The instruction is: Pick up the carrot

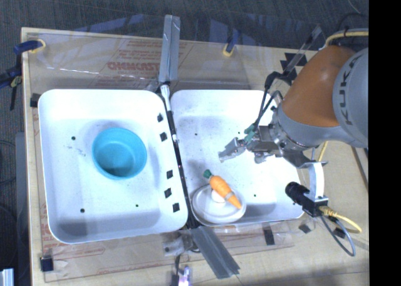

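An orange carrot with a small green top lies across a white dish in the right bin's front left corner. My gripper hangs over the middle of the right bin, above and a little right of the carrot, apart from it. Its grey fingers point left and show nothing between them.
A blue bowl sits in the left bin. A black-studded divider separates the two bins. The arm's grey and orange body covers the right bin's right side. A black cable fitting hangs near the front right corner.
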You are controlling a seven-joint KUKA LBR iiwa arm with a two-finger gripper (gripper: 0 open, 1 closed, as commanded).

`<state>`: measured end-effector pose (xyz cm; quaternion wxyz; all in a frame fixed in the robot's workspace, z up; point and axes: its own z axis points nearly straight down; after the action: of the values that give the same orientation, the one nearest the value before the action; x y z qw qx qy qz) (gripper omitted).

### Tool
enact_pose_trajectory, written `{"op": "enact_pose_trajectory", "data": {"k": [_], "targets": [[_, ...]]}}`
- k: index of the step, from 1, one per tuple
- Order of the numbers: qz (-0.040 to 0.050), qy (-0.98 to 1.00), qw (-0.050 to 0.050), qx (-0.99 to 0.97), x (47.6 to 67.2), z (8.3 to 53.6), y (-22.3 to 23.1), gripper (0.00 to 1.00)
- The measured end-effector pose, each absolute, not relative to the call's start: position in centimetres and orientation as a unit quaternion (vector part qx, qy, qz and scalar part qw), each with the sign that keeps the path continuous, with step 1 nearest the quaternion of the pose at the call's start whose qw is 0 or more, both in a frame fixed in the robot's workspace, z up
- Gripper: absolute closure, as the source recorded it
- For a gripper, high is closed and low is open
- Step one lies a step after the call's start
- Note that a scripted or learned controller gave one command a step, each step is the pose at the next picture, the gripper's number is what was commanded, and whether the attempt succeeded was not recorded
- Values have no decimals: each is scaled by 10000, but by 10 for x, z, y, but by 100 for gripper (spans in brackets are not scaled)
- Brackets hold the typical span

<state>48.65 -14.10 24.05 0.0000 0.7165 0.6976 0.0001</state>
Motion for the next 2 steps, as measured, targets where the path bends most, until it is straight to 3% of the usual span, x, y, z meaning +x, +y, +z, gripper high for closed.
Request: {"op": "enact_pose_trajectory", "data": {"k": [1, 2], "targets": [[4, 6812, -7, 7321, 478, 91, -161, 0], [6, 6836, -2, 7299, 479, 101, -160, 100]]}}
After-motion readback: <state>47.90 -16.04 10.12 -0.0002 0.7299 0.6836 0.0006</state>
